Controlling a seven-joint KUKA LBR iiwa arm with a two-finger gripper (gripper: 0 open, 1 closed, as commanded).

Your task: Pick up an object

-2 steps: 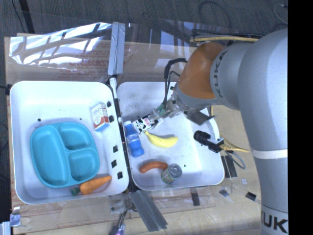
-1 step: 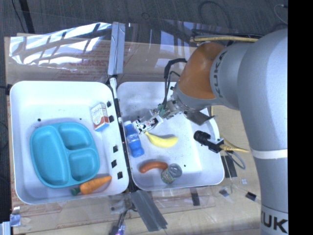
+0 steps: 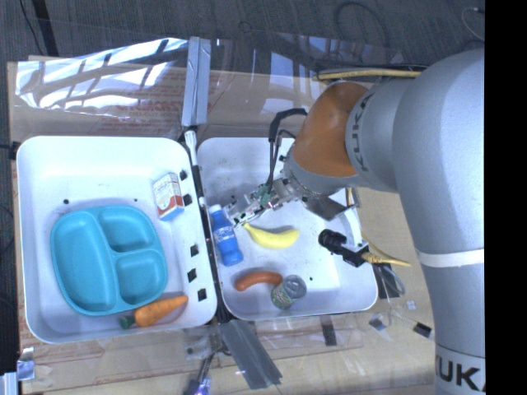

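Jaws [image 3: 247, 208] low in right bin [image 3: 354, 299], just above banana [image 3: 273, 236] by blue bottle [image 3: 225, 234] at bin's left wall; jaw state impossible to tell. Risk: nudging bottle, banana slipping away.

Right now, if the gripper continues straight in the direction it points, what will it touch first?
The gripper points toward the view's lower left, over the right bin. Straight on, it would probably meet the blue bottle first, near its top. The banana lies just beside that line. Height above them is unclear from this view.
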